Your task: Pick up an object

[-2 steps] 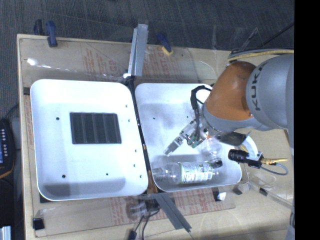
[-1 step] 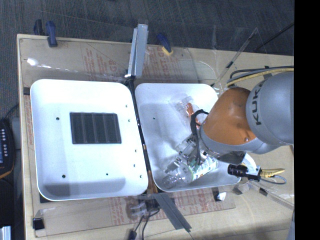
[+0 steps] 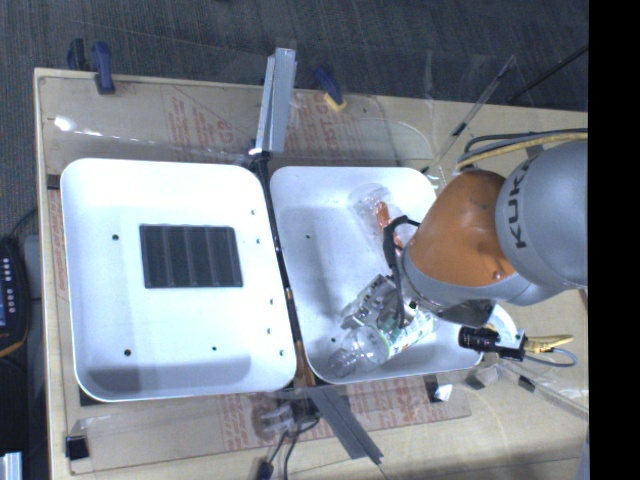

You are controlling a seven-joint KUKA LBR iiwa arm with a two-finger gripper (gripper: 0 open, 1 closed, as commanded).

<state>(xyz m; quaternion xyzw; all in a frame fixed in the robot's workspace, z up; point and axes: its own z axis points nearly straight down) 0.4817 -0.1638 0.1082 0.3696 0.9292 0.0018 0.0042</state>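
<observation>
Clear plastic bottle (image 3: 372,343), crumpled, with a green-printed label too blurred to read, lies near the front edge of the right bin (image 3: 310,228). Gripper (image 3: 385,303) sits just above it; jaw state cannot be told. Farther back, grey arm (image 3: 555,218) shows "KU".

The setting is a robotics laboratory test cell. A grey arm (image 3: 545,218) with an orange band (image 3: 455,233) works over a wooden bench (image 3: 150,98) that carries two shallow white bins: the right bin (image 3: 310,218) under the hand (image 3: 385,303) and the left bin (image 3: 100,268) beyond it. Blue clamps (image 3: 102,66) grip the bench's far edge. Cables (image 3: 500,146) run beside the arm. Dark carpet (image 3: 130,8) surrounds the bench.
</observation>
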